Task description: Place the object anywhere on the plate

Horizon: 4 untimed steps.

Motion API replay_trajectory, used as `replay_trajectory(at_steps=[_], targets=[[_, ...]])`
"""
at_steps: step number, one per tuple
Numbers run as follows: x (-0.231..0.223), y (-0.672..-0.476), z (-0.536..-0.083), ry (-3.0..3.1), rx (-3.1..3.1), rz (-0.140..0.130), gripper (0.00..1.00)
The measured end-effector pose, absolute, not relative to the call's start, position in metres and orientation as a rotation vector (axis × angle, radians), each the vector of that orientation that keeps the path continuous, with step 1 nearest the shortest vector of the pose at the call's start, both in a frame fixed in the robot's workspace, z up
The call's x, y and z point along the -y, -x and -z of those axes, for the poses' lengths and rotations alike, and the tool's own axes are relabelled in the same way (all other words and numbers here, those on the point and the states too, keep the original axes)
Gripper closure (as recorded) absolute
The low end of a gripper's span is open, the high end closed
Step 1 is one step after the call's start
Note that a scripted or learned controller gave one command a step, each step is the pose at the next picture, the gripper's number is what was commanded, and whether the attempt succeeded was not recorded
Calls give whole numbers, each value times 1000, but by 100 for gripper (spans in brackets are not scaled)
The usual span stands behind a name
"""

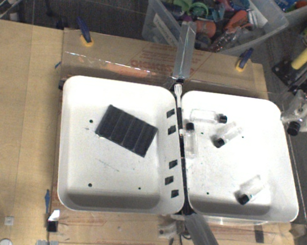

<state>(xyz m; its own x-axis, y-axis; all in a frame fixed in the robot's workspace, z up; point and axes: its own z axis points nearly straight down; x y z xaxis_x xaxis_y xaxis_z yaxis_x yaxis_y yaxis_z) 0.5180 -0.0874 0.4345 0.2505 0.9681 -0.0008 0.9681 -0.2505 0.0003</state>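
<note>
Gripper (pixel 306 116), fingers' state can't tell, sits at right bin (pixel 284 167) upper-right edge; nearest vial (pixel 226 134) lies down-left of it, dark plate (pixel 126 130) further left.

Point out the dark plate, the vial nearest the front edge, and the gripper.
dark plate (pixel 126 130), camera view, its ribbed middle.
front vial (pixel 248 190), camera view, its clear body.
gripper (pixel 304 116), camera view, its fingertip end.

Dark ribbed plate (pixel 126 130) in a white bin (pixel 69 186); clear black-capped vials (pixel 249 190) in the other white bin (pixel 278 206).
</note>
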Motion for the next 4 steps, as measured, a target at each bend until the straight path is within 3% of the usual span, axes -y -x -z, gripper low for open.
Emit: replay_trajectory(at_steps=[1,3,4], targets=[[106,-479,-434,-2882,-1259,7,100],[122,-532,-435,-2555,-1825,0,100],[155,-510,-435,-1774,-2593,0,100]])
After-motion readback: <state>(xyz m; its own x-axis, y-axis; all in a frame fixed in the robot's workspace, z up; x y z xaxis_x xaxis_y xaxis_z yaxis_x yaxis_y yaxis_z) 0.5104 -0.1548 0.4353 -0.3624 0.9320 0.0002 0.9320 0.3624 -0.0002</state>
